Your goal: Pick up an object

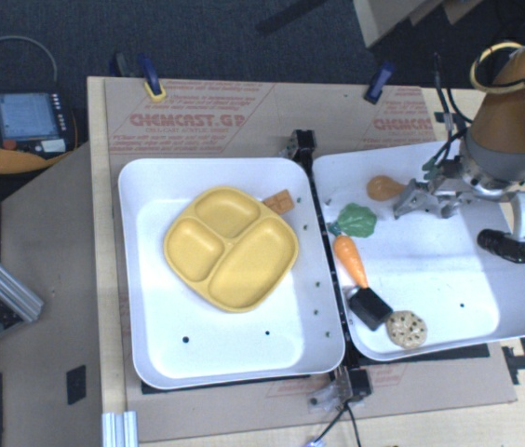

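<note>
Open floor across the right bin (486, 319) middle; carrot (350, 260), black block (369, 307) and cookie (406, 329) crowd its left wall.

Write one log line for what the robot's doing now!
pincer: over right bin | near: orange piece | carrot: untouched

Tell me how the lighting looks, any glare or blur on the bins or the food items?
Camera view: even, soft light; the white bins look bright but keep their edges. The yellow plate casts a faint shadow. The carrot and cookie are sharp; the gripper is slightly soft; the top right corner is blown out.
</note>
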### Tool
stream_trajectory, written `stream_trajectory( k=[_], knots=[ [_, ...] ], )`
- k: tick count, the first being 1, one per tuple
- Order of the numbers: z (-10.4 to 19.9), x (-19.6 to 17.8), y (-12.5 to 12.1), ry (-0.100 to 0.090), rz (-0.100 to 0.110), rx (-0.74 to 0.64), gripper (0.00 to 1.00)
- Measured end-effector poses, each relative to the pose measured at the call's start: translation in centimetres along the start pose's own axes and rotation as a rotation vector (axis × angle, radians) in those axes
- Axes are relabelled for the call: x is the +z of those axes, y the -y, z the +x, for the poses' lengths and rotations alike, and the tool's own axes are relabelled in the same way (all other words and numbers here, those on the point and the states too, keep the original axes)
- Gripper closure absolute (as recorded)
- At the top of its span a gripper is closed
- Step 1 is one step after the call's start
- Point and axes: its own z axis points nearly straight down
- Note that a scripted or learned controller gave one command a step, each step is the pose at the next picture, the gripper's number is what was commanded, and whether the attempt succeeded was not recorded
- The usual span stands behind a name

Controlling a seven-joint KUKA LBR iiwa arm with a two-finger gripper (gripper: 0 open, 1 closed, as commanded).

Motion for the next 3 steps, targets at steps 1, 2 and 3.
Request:
stream_trajectory(
  k=[1, 2, 3],
  knots=[
    [-0.1, -1.5, -0.2, 0.003, -0.008, 0.000, 1.00],
    [-0.6, -7.6, 0.3, 0.005, -0.013, 0.002, 1.00],
    [-0.6, -9.6, 0.3, 0.004, -0.012, 0.000, 1.00]
  ],
)
